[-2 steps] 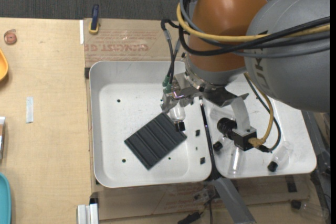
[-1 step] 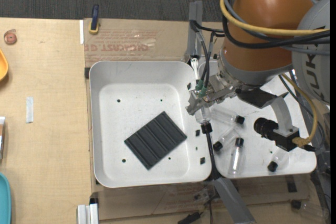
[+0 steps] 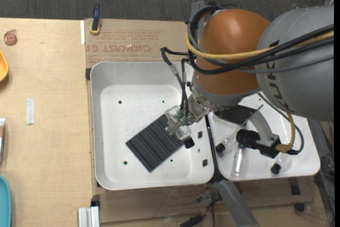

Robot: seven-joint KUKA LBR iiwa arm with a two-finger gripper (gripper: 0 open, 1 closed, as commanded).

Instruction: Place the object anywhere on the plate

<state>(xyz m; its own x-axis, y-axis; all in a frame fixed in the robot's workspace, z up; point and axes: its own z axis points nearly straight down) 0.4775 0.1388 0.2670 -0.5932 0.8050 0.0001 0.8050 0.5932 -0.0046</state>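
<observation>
Gripper [image 3: 178, 124] is hanging right at the top corner of the flat, ridged dark plate [image 3: 154, 142], which is lying in the left bin [image 3: 106, 114], looking stiff and light.

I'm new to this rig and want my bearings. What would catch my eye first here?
The arm's big orange band dominates the upper right, over the seam between the bins. Below it, the gripper sits at the corner of a dark ribbed plate lying aslant in the left bin.
</observation>
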